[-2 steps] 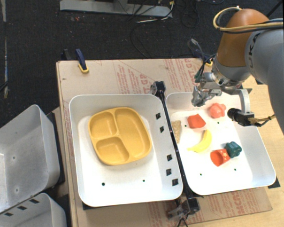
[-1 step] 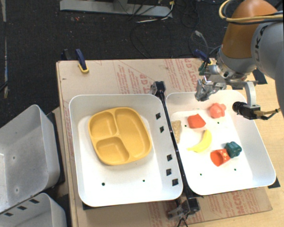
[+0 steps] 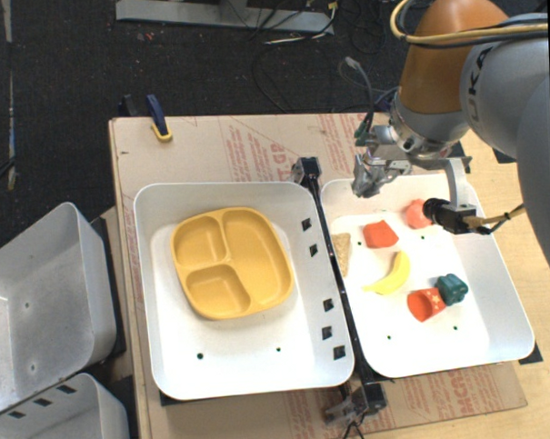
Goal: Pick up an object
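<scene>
Tool [image 3: 371, 178] above right bin [image 3: 499, 341] far edge; banana [image 3: 392, 274] mid-bin.

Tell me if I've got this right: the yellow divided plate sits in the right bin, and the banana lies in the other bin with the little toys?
Not quite. The camera view shows the yellow divided plate in the left bin, not the right. The banana does lie in the other bin, the right one, among the small toys.

Bare floor at right bin [image 3: 499, 341] front, toys clustered mid-bin, divided yellow plate [image 3: 230, 261] crowding left bin [image 3: 172, 355]
</scene>
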Robot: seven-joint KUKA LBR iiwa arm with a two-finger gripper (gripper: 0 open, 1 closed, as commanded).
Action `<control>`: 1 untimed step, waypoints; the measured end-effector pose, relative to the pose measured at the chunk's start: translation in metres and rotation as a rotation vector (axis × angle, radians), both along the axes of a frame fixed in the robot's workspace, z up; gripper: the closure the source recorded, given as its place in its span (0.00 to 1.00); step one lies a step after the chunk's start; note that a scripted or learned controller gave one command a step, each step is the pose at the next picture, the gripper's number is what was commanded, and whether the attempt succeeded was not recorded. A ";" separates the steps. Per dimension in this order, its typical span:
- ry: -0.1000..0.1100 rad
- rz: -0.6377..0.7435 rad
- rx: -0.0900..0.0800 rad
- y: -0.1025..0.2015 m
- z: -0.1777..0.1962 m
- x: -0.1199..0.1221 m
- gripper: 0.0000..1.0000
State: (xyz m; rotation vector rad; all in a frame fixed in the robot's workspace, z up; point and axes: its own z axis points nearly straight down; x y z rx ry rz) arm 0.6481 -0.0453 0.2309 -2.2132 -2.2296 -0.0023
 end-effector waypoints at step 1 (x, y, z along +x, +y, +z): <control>0.003 0.001 0.001 0.059 -0.009 -0.009 1.00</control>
